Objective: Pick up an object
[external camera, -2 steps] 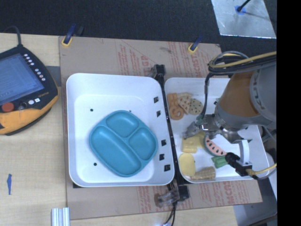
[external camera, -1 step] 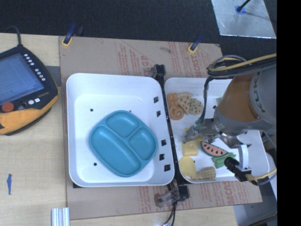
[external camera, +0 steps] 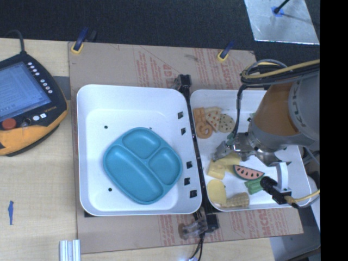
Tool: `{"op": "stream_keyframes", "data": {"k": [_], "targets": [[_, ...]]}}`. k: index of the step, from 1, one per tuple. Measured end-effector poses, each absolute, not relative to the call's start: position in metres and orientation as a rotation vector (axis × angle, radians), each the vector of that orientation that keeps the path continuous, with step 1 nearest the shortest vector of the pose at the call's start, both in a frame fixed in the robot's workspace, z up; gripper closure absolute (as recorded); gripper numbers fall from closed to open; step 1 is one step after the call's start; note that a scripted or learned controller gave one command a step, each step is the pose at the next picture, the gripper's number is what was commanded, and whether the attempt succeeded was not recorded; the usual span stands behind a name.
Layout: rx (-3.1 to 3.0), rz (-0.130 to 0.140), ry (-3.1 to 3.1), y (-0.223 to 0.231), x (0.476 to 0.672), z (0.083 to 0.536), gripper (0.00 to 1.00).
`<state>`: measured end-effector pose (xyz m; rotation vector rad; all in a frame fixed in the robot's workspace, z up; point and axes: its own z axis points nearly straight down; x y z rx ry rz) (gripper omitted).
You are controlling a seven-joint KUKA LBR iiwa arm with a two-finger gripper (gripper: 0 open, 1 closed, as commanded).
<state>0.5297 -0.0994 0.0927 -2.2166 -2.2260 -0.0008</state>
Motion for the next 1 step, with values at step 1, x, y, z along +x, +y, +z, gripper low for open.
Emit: {"op": "stream_keyframes", "data": {"k": [1], "targets": [[-2.216, 0.0, -2.227, -0.0991, 0.5324, 0.0927, 0.0]]}}
